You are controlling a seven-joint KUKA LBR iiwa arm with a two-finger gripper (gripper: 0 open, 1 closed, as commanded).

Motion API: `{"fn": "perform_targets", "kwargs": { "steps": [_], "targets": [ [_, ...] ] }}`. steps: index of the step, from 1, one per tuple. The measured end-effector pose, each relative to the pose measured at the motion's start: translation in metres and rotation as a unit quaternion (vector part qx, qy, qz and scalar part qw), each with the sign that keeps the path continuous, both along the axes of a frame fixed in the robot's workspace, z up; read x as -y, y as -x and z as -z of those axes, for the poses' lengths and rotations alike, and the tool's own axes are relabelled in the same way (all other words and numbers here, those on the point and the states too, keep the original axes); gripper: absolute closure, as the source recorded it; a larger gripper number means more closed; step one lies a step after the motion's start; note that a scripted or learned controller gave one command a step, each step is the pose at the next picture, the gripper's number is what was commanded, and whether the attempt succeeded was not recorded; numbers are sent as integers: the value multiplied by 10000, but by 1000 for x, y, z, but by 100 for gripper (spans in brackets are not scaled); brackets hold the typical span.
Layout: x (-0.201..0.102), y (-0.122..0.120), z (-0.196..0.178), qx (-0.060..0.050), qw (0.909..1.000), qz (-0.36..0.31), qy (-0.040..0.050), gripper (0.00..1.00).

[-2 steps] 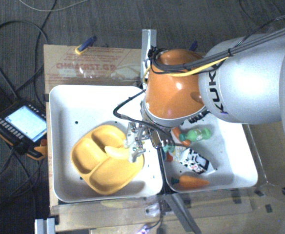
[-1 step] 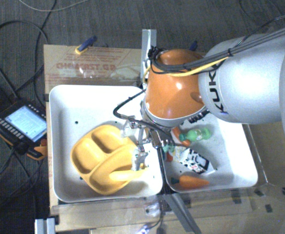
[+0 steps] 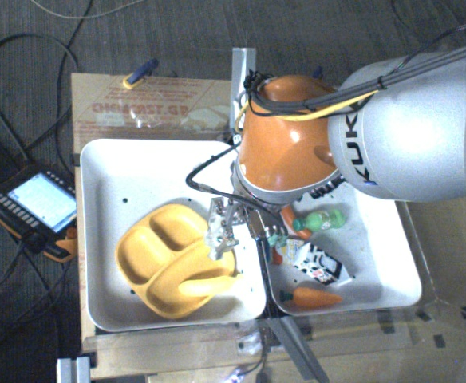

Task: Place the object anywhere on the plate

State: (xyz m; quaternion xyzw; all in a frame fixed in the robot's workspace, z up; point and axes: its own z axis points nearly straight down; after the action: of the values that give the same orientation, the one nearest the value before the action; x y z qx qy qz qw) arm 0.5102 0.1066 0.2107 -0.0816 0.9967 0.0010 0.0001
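Observation:
A yellow divided plate (image 3: 157,254) lies in the left white bin (image 3: 105,174). A paler yellow, banana-like shape (image 3: 205,284) rests on the plate's near right part. My gripper (image 3: 222,231) hangs over the plate's right edge, just above that shape, below the orange wrist band (image 3: 285,146). Nothing that I can make out is in the gripper; its tip is small and partly blurred against the plate.
The right bin (image 3: 392,286) holds a green bottle (image 3: 322,219), a carrot (image 3: 314,298), a black-and-white carton (image 3: 319,264) and a small orange piece (image 3: 289,216). The arm's grey body covers that bin's back. A tablet (image 3: 33,202) lies left of the bench.

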Motion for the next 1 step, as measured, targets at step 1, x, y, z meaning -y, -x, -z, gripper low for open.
{"fn": "perform_targets", "kwargs": {
  "steps": [1],
  "targets": [
    [23,20,28,-16,9590,2835,21,100]
  ]
}}
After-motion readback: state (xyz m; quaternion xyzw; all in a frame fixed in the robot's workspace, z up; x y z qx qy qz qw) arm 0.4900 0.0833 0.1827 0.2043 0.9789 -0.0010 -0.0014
